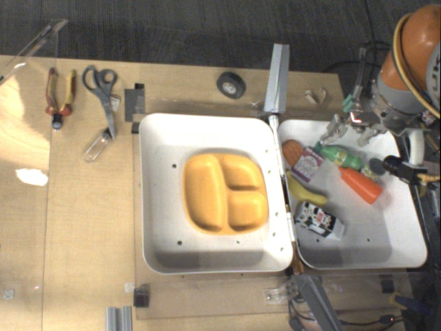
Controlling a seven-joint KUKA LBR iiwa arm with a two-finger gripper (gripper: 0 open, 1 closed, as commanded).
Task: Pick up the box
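A: Left bin (162,185) carries a yellow tray (225,190); right bin (386,243) carries the clutter. Where is the box (308,165)?

B: Near the right bin's left wall, beside a banana (306,191). The gripper (353,124) hovers at the far rim, grasp state unreadable. Descend squarely over the box, clear of the green bottle (342,157).

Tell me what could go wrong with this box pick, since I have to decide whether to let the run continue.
1. Crowding: the box lies among a green bottle, a banana and an orange carrot, so the hand may close on a neighbour.
2. The box sits close to the right bin's left wall, which may block one finger.
3. The hand hovers near the bin's far edge, offset from the box.
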